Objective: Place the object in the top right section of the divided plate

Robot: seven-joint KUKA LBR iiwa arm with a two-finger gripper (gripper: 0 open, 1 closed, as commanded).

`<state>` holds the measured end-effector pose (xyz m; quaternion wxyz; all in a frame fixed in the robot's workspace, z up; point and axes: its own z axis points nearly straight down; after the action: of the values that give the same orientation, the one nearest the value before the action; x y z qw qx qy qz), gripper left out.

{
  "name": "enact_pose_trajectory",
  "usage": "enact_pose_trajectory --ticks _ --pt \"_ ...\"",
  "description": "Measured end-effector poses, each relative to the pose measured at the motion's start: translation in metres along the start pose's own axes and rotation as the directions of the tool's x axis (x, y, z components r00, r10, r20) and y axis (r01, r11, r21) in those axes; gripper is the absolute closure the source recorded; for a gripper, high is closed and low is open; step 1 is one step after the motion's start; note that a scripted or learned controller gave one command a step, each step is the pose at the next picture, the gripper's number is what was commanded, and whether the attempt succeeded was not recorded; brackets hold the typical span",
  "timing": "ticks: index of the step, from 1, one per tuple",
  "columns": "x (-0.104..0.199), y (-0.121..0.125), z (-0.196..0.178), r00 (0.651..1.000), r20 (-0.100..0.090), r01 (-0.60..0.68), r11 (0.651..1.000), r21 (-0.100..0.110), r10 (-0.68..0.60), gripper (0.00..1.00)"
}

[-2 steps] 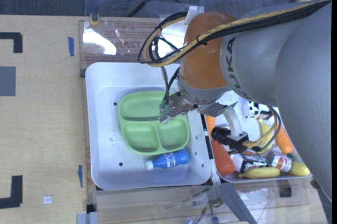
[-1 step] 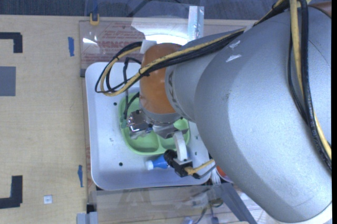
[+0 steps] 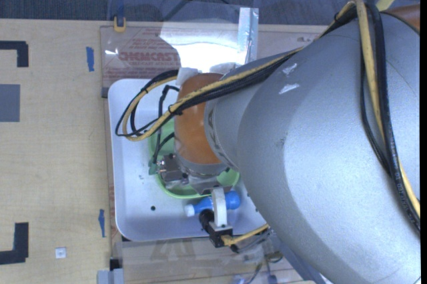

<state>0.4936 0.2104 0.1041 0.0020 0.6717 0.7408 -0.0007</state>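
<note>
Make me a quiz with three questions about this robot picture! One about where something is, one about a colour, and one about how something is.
1. Where is the green plate?
A. On the wooden bench
B. In the white bin, under the arm
C. On the floor

2. What colour is the band above the arm's wrist?
A. Orange
B. Purple
C. Black

3. How much of the plate is covered?
A. None of it
B. A tiny corner
C. Most of it

Answers: 1 B, its green rim peeks out beneath the arm inside the bin. 2 A, the band looks orange next to the grey. 3 C, the arm hides all but a strip of rim.
</note>
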Motion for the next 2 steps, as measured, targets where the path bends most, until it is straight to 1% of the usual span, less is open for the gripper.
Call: enact_pose_trajectory --ticks 1,2 --pt "0.0 0.077 -0.083 0.985 -0.003 0.173 0.985 0.002 -0.173 1.0" --pt "-0.005 0.001 -0.016 0.994 -0.004 0.106 0.994 0.005 -0.106 1.0"
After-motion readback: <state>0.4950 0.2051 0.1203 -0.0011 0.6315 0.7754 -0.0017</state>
